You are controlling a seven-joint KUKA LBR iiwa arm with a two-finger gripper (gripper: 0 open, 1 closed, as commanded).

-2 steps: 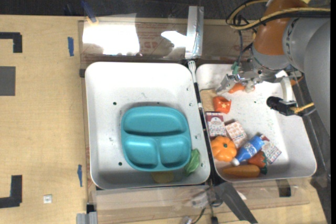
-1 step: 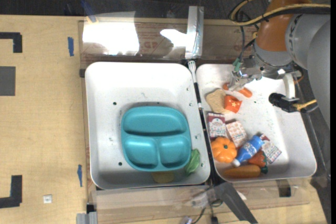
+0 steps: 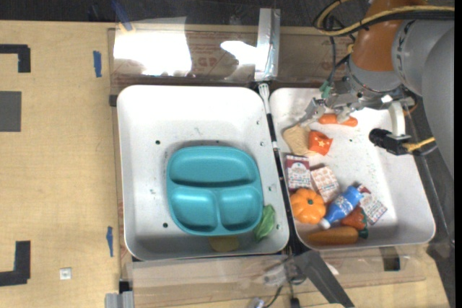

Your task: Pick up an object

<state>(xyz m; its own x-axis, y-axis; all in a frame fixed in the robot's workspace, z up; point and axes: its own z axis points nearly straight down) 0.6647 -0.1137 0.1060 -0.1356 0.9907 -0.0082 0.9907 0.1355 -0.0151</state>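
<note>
My gripper [image 3: 326, 104] hangs low over the far end of the right bin [image 3: 404, 184], under the orange wrist band [image 3: 377, 40]. Just beneath it lies a small orange carrot [image 3: 339, 120], touching or nearly touching it. An orange-red box [image 3: 320, 143] and a tan bread slice [image 3: 294, 136] sit a little nearer the camera. Further forward are two printed packets [image 3: 298, 172], an orange pumpkin [image 3: 308, 206], a blue bottle [image 3: 343, 204] and a brown sausage [image 3: 332, 234]. Nothing is visibly lifted off the bin floor.
The left bin [image 3: 137, 119] holds a teal divided plate [image 3: 214, 187] with a green item [image 3: 266, 221] at its near right corner. A black fitting with a yellow cable [image 3: 390, 141] juts over the right bin. The divider wall [image 3: 273, 148] runs between the bins.
</note>
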